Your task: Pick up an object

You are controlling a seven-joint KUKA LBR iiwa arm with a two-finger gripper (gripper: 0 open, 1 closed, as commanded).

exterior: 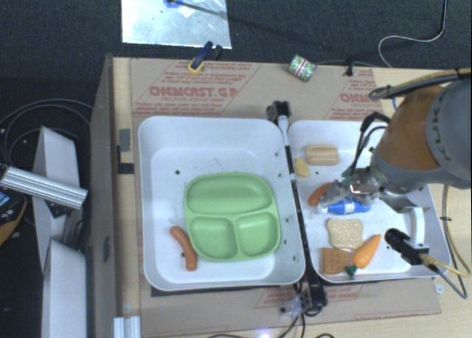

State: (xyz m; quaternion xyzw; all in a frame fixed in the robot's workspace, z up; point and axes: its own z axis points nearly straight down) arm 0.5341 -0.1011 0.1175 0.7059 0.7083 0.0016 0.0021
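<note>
My gripper [352, 190] hangs low over the middle of the right bin [420, 270], right above a blue and white object [341, 207] that partly shows under it. An orange-red sausage [319, 194] lies just to its left. A tan bread roll [321, 155] and a small yellow piece [301, 167] lie at the back of this bin. Toward the front are a pale round cracker [344, 232], a square brown cracker [334, 260] and a carrot [366, 250].
The left bin [158, 145] bears a green divided plate [231, 215] and a second sausage [184, 247] at its front left. A divider rail [293, 189] runs between the bins. A small green can [302, 68] lies on the cardboard behind them.
</note>
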